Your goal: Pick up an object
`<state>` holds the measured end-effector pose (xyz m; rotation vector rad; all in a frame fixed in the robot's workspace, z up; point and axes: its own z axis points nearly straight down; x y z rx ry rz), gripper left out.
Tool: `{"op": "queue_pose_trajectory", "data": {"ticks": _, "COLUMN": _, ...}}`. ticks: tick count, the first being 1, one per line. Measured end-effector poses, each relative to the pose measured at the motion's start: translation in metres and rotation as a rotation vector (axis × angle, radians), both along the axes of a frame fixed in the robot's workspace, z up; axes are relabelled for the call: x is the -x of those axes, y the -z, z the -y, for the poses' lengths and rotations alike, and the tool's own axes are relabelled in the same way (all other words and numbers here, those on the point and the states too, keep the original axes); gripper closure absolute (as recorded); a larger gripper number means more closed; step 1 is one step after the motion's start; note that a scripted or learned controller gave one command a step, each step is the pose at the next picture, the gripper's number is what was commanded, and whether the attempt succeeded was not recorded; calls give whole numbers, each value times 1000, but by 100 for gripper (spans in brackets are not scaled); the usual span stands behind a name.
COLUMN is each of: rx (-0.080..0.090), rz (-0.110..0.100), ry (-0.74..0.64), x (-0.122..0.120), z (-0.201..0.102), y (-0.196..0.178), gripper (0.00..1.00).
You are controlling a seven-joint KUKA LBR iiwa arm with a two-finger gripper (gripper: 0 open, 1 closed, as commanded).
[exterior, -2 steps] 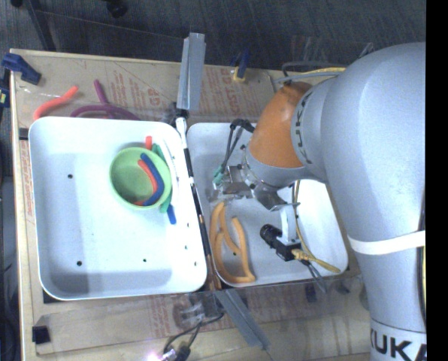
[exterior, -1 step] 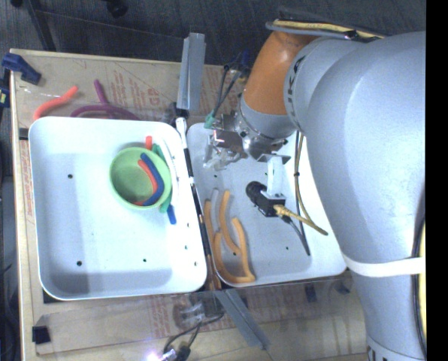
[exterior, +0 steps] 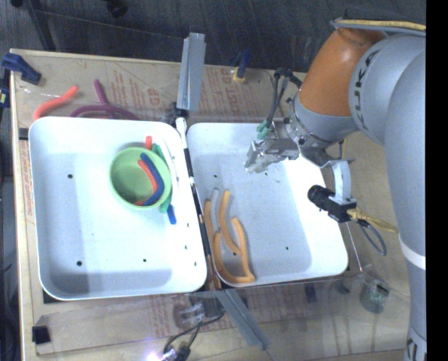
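My gripper hangs over the far part of the right bin, fingers pointing toward the bin floor, with nothing visible between them. Several orange curved strips lie along the right bin's left wall, toward the front, well apart from the gripper. In the left bin a green bowl sits with red, blue and green curved pieces in and beside it.
A metal divider rail runs between the bins at the back. Red and purple tubes lie on the bench behind the left bin. The arm's grey and orange body overhangs the right bin's far right corner.
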<state>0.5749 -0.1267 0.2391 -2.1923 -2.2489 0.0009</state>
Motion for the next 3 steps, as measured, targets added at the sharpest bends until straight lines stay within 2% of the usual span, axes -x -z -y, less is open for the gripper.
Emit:
{"op": "queue_pose_trajectory", "data": {"ticks": 1, "rx": 0, "rz": 0, "ry": -1, "x": 0, "z": 0, "y": 0, "gripper": 0}}
{"op": "queue_pose_trajectory", "data": {"ticks": 2, "rx": -1, "rz": -5, "ry": -11, "x": 25, "z": -16, "y": 77, "gripper": 0}}
{"op": "queue_pose_trajectory", "data": {"ticks": 3, "rx": 15, "rz": 12, "ry": -98, "x": 19, "z": -12, "y": 143, "gripper": 0}}
